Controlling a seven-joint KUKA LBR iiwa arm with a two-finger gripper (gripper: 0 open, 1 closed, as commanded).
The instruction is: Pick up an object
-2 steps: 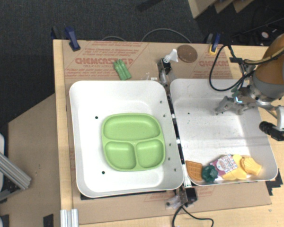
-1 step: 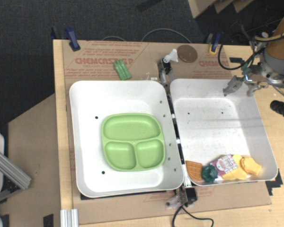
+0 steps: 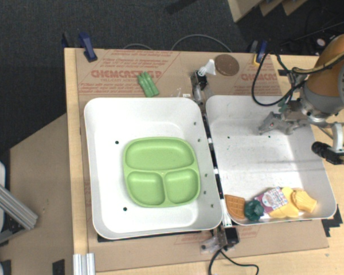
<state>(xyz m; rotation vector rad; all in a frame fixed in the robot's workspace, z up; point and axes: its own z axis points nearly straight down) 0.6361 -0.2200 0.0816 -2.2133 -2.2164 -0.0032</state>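
Observation:
The right bin [image 3: 246,159] holds a small heap along its front edge: a brown waffle-like wedge [image 3: 235,206], a dark teal object [image 3: 253,210], a pink-and-white packet [image 3: 273,198] and yellow pieces [image 3: 303,201]. My gripper [image 3: 275,123] hangs over the back part of the right bin, well behind the heap and apart from it. The grey arm with its orange band [image 3: 332,56] reaches in from the right edge. Nothing is seen in the gripper.
A green divided plate [image 3: 160,172] lies in the middle of the left bin [image 3: 103,153]. Behind the bins on the bench are a green object [image 3: 148,85], a brown disc [image 3: 226,65], cables [image 3: 264,93] and a blue clamp [image 3: 89,47].

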